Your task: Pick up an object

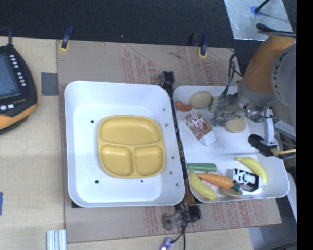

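the gripper [225,113] sits low in the right bin [274,191], near its far end, right beside a round tan piece [236,124] that looks like a small bun or potato. its metal parts crowd together there and i cannot tell from here whether the fingers are spread or closed, or whether anything is caught between them. the tan piece lies just to the gripper's right, touching or nearly so.

just left of the gripper a small white carton with red print [200,127] lies tilted on the bin floor. beyond it, toward the far rim, a pale egg-shaped thing [201,99] rests with a little orange-red bit [182,106] beside it, close against the bin's left wall.

the middle of the right bin is bare white floor, the widest open room in it. the near end is packed: a green stick [202,166], a carrot [216,180] lying across a yellow banana [202,186], a black and white item [245,179], and a second banana [253,168] curving near the right rim.

the grey arm with its orange band [266,61] comes in over the right bin's far right corner.

the left bin [78,155] holds a yellow divided tray [131,145] set about its middle, with bare floor all round it out to the walls. a tablet-like controller [8,90] lies on the bench [21,191] well to the left.
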Controlling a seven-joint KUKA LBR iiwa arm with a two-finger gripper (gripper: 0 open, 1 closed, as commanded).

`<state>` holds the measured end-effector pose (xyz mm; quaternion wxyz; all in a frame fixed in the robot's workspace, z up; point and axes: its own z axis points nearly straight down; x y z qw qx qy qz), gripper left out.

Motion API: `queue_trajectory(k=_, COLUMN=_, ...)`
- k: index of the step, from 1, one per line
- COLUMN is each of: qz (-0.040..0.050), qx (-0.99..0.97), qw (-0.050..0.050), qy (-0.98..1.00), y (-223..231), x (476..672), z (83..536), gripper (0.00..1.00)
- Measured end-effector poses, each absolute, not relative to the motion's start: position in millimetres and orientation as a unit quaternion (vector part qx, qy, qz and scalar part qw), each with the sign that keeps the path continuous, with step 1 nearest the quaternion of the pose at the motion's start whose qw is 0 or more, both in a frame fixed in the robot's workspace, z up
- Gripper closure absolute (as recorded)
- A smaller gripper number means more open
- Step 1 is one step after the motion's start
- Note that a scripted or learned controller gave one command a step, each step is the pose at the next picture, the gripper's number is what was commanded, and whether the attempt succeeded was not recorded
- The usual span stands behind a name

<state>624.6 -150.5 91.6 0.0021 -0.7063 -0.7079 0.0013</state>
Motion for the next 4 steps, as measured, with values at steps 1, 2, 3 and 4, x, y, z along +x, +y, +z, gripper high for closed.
queue_trajectory(k=1, qz=0.0018, qx=-0.706, qw=0.001, qy=-0.708, y=-127.7, x=591.2, z=91.6, gripper=1.00)
queue_trajectory(k=2, qz=0.0017, qx=-0.705, qw=0.001, qy=-0.709, y=-97.2, x=608.7, z=91.7, gripper=1.00)
queue_trajectory(k=3, qz=0.0016, qx=-0.706, qw=0.002, qy=-0.708, y=-157.1, x=573.0, z=91.7, gripper=1.00)
queue_trajectory(k=4, qz=0.0010, qx=-0.705, qw=0.001, qy=-0.709, y=-101.4, x=628.3, z=99.6, gripper=1.00)
